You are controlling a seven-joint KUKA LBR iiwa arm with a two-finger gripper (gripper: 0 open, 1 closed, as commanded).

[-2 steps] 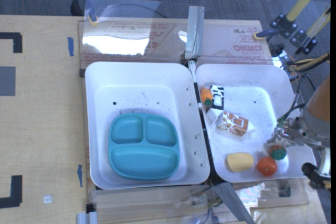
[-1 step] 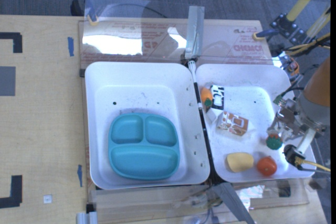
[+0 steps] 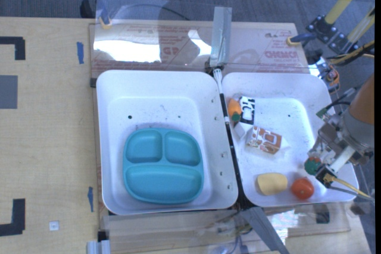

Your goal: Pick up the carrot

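Fingers on the gripper (image 3: 327,160) are too hard to see, so I cannot tell if they are open or closed. Nothing can be seen held there. The gripper hangs over the right edge of the right bin (image 3: 280,81), toward its near right corner. A small green thing (image 3: 312,165) sits just beside it, and I cannot tell what that is. A red tomato (image 3: 302,188) lies close by in the near right corner, and a yellow lump (image 3: 271,183) lies next to it by the near edge. A packet (image 3: 264,140) lies in the middle of the bin. The carrot (image 3: 234,109) is far from the gripper, up against the bin's left wall near the far left corner, and a black and white box (image 3: 247,109) touches it. I think that tight spot is the big trouble. The gripper could bump the wall on the way down, or grab the box too, or push the carrot away. The carrot looks small and round, so it may slip out. The tomato is near and almost the same color, so it could get picked by mistake. The blue plate (image 3: 162,165) in the left bin (image 3: 107,146) is out of the way.
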